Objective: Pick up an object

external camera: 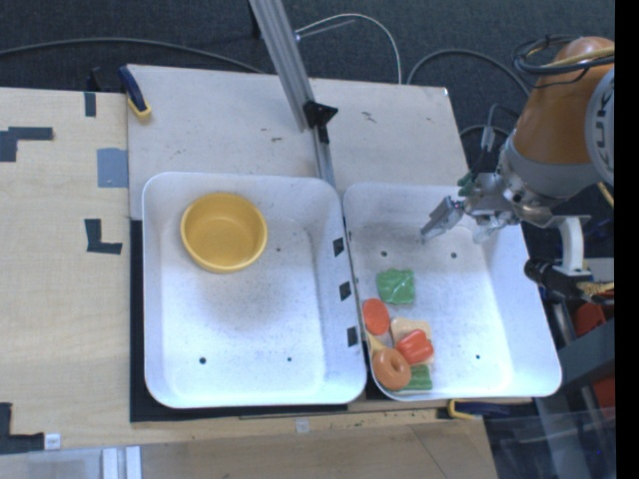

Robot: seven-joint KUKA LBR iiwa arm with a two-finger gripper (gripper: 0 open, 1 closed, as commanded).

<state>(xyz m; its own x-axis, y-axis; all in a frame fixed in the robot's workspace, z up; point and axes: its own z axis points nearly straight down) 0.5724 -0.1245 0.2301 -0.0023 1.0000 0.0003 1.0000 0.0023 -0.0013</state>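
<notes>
- The yellow bowl [224, 231] sits alone in the left bin [165, 367], near its far-left corner — well apart from me.
- The right bin [519, 357] holds a huddle against its near-left corner: a green piece [396, 286] farthest back, then an orange-red piece [375, 316], a red pepper [414, 346] and an orange ring [390, 368], touching and partly overlapping.
- My pincer [436, 223] hangs over the right bin's far edge; the green piece lies toward the near-left of it, nearest.
- My fingers blur together — wide or narrow, I cannot tell.
</notes>
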